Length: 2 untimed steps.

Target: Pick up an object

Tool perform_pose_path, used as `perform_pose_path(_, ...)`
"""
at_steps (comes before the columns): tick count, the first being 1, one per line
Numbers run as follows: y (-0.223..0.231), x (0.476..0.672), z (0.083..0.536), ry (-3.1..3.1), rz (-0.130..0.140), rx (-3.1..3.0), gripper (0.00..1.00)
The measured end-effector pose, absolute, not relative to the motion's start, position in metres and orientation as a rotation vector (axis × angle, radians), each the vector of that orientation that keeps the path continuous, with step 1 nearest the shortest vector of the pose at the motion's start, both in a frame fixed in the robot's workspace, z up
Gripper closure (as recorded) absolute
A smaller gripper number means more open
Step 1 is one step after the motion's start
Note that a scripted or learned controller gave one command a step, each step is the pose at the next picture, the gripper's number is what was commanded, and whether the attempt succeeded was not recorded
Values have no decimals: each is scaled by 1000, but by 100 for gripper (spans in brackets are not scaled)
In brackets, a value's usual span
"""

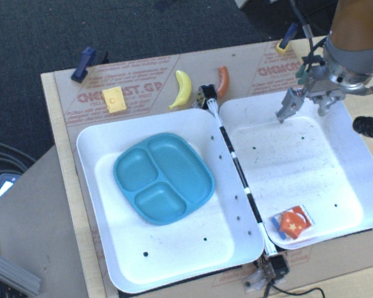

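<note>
A small orange and white packet [293, 222] lies in the near left corner of the right bin [360, 172]. A blue divided plate [163, 177] rests in the left bin [112, 214]. My gripper [304, 105] hangs over the far edge of the right bin, well away from the packet. Its two fingers are spread apart with nothing between them.
On the cardboard behind the bins lie a yellow banana [181, 89], an orange sausage-shaped toy [222, 81] and a yellow square block [114, 100]. A blue clip [83, 64] sits at the bench's far left corner. Cables and gear lie left of the bench.
</note>
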State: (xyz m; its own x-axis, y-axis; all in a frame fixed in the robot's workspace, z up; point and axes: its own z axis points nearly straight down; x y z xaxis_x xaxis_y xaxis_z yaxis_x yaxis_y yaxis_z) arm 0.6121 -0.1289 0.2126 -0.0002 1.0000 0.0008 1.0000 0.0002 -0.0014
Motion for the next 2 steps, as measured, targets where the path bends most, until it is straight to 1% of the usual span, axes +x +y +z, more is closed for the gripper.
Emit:
perform_pose_path(1,-94,634,85,-2222,-1,-2221,0)
perform_pose_path(2,-94,634,95,-2222,-2,-2222,100)
